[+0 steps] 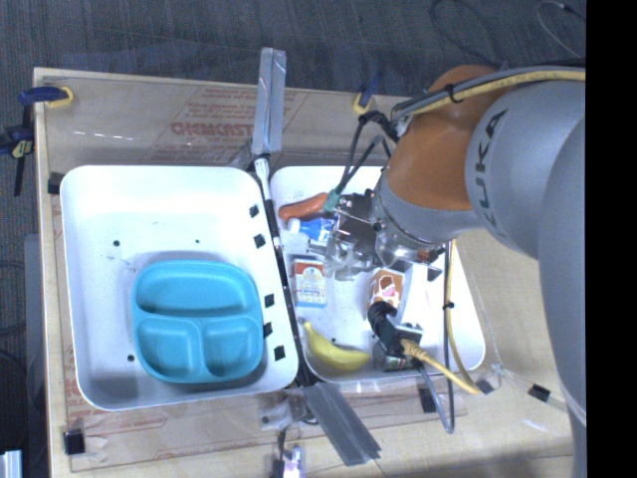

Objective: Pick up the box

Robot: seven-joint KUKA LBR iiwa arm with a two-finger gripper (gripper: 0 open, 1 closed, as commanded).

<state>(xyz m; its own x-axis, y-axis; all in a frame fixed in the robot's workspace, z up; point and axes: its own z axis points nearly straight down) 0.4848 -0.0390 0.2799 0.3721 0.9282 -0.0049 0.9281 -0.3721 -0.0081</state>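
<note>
Claw (343, 252) hangs low in the right bin (468, 342), fingers hidden in clutter — cannot tell its state. The box (312, 285), small, flat, white carton with red and blue print, lies on the bin floor just left of and slightly nearer than the claw. Nearer still, a curved yellow banana (333, 352). Left bin (109, 217) — smooth white plastic — holds a turquoise three-compartment tray (199, 319).
</note>
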